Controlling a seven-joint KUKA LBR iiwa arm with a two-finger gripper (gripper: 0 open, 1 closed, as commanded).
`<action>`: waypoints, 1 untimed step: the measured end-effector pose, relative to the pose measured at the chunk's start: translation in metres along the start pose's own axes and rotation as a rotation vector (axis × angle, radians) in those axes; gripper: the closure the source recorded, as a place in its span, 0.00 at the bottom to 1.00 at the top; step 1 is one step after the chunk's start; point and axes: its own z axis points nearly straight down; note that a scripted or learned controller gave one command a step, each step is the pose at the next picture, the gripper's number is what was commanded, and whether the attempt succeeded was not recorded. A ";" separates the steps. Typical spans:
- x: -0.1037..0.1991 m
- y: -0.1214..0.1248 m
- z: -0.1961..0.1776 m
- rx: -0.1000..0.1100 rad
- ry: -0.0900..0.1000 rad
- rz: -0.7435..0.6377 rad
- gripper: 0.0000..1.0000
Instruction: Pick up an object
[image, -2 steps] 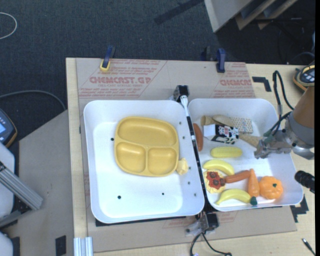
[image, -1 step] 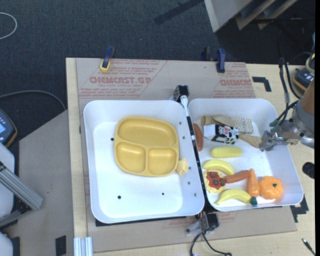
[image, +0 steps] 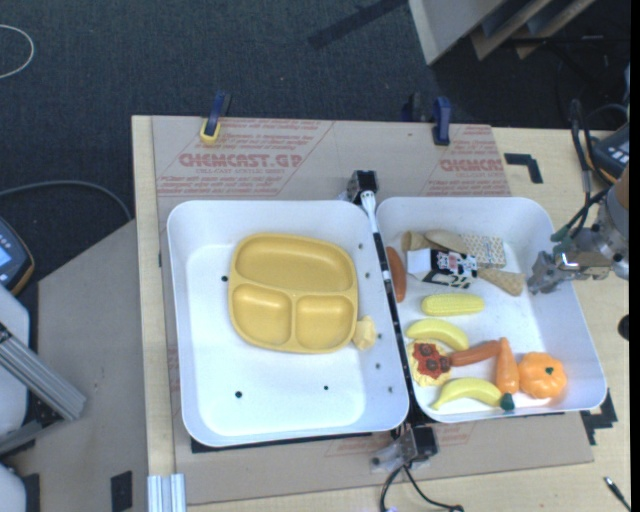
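Observation:
The right bin (image: 577, 330) holds several toy foods: a corn cob (image: 452, 304), two bananas (image: 438, 332) (image: 468, 393), an orange pumpkin (image: 541, 376), a carrot (image: 506, 367), a red sausage (image: 470, 352), a pizza slice (image: 428, 361), a hot dog (image: 396, 273) and a black-and-white box (image: 450, 266). My gripper (image: 548, 275) hangs over the right bin's upper right part, just right of a tan bread slice (image: 503, 282). It touches none of the foods, as far as I can see.
The left bin (image: 190, 330) holds a yellow divided plate (image: 293, 292), with a small yellow piece (image: 365, 333) at its right edge. A black divider (image: 380, 280) runs between the bins. Clamps (image: 211, 120) (image: 441, 118) hold the cardboard base at the back.

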 end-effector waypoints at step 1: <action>0.059 -0.010 -0.007 0.006 0.005 -0.004 1.00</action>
